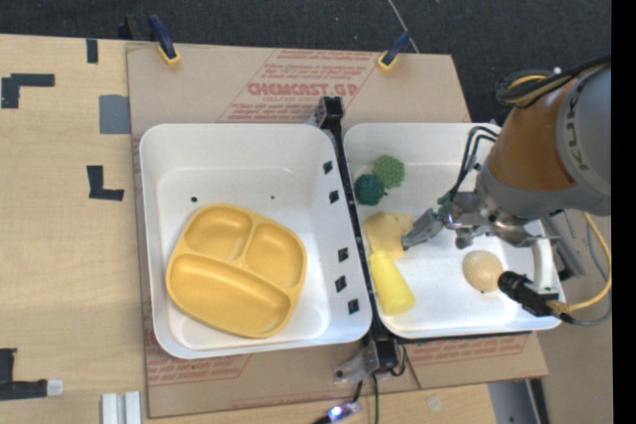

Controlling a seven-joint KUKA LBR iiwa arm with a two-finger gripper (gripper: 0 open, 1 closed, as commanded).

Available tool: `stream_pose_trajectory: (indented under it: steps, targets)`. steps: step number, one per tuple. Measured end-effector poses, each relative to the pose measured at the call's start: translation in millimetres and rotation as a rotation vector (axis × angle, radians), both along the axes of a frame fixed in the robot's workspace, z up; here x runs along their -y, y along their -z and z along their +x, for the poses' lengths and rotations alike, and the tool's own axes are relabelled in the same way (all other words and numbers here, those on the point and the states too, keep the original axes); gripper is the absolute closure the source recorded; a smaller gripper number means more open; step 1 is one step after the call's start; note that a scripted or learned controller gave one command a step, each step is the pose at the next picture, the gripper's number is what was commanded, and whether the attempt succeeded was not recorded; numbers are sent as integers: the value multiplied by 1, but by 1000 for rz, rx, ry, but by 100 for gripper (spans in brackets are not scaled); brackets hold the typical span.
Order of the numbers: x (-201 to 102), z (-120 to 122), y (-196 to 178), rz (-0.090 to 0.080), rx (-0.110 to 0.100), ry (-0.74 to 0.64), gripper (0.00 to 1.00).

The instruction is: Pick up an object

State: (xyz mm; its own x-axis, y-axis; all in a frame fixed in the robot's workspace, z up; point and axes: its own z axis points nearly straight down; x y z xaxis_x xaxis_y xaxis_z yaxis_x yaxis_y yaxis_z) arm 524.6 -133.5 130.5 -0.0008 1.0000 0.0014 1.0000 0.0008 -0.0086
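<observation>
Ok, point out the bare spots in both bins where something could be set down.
Left bin: bare floor along the far wall and right side, around the yellow divided plate. Right bin: crowded on its left with the green pieces and yellow blocks; gripper and cream ball take the middle. Its far strip looks free.

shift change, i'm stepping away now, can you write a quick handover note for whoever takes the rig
Gripper: low in the right bin, fingertips at the edge of the pale yellow object; whether the fingers are open or shut can't be told, and nothing is visibly held.
Right bin things: yellow cylinder by the divider, green broccoli-like piece and a darker green piece toward the back, a beige egg-like ball under the wrist.
Left bin: yellow divided plate.
Done: the arm has reached in.
Left: grasp and lift an object.
</observation>
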Motion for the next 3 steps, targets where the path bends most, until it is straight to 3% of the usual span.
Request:
stream_pose_trajectory:
  steps: [1, 2, 3]
  targets:
    - [0, 0, 47, -2, 8, 0, 0]
    - [0, 0, 35, -4, 10, 0, 100]
    - [-1, 2, -7, -1, 11, -1, 100]
